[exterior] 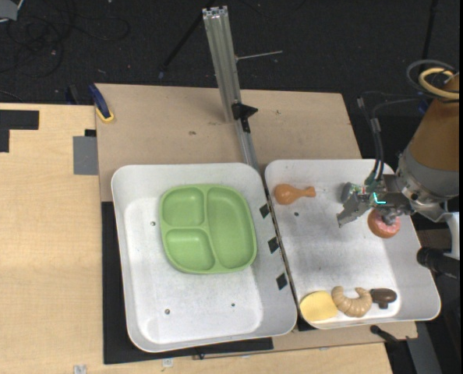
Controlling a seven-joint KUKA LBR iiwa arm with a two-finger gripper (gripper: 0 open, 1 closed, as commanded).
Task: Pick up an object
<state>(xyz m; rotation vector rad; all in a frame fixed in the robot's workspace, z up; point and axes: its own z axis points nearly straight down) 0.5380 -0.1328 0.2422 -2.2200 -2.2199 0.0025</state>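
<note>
Your two white bins sit side by side on the bench: the left bin (138,302) carries a green divided plate (208,229), the right bin (325,240) carries the small pieces. The grey arm (434,150) reaches in from the right, and its gripper (355,206) hangs over the far right part of the right bin, just beside a reddish round object (385,224); whether the fingers are spread or closed you cannot tell, and nothing is seen between them. An orange drumstick-shaped toy (292,194) lies at the far left of that bin, well apart from the gripper. Along the near wall a yellow piece (318,306), a tan curled piece (353,301) and a dark brown piece (383,296) crowd together, touching or nearly so. Your risks, judged from here: a descent beside the reddish object could nudge it toward the right wall rather than catch it, and a try at the near cluster could pinch two pieces or strike the rim. The bin's bare middle gives the most room to move.
</note>
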